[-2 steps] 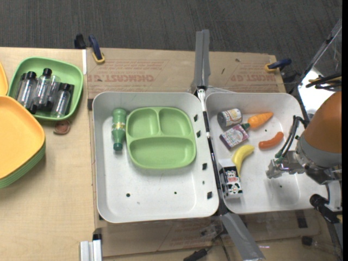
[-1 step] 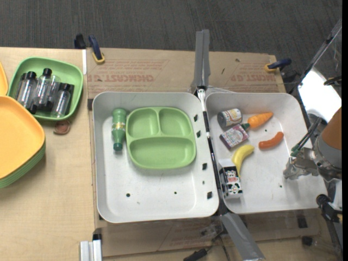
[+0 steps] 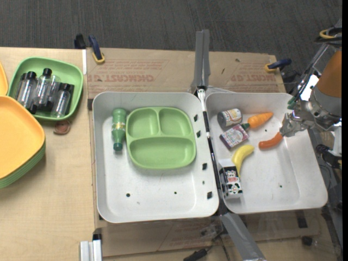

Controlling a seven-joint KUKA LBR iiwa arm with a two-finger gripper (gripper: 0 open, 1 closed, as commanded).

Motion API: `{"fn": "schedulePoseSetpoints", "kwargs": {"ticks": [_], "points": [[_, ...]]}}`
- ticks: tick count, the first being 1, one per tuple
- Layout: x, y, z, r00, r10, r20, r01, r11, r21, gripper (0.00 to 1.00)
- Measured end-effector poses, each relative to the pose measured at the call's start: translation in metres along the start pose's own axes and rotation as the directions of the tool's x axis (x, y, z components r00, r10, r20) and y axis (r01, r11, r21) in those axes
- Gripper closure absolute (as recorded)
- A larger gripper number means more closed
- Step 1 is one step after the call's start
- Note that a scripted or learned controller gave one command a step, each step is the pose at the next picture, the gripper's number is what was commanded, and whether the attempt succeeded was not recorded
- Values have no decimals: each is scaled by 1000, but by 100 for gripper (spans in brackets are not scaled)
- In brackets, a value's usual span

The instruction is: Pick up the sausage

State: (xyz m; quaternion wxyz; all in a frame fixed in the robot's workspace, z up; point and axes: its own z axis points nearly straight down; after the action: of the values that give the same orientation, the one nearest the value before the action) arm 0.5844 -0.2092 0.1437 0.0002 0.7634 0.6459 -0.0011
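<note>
The sausage (image 3: 270,141), a short orange-red curved piece, lies in the right white bin (image 3: 283,194) near its far right side. My gripper (image 3: 287,128) hangs just above and to the right of it, close over its right end. I cannot make out whether it touches the sausage. The arm's orange band (image 3: 333,75) shows at the view's right edge.
The right bin also holds a carrot (image 3: 259,119), a small can (image 3: 230,117), a purple packet (image 3: 234,137), a banana (image 3: 242,156) and a small carton (image 3: 231,181). In the left bin (image 3: 152,200) are a green divided plate (image 3: 161,137) and a green bottle (image 3: 118,128).
</note>
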Motion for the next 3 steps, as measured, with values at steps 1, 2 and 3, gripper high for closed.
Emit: {"fn": "schedulePoseSetpoints", "kwargs": {"ticks": [1,2,3], "points": [[-3,-2,40,988,-152,7,152,988,-20,100],[-11,-19,51,940,-342,0,342,940,-2,100],[6,62,33,938,-346,1,346,938,-3,100]]}}
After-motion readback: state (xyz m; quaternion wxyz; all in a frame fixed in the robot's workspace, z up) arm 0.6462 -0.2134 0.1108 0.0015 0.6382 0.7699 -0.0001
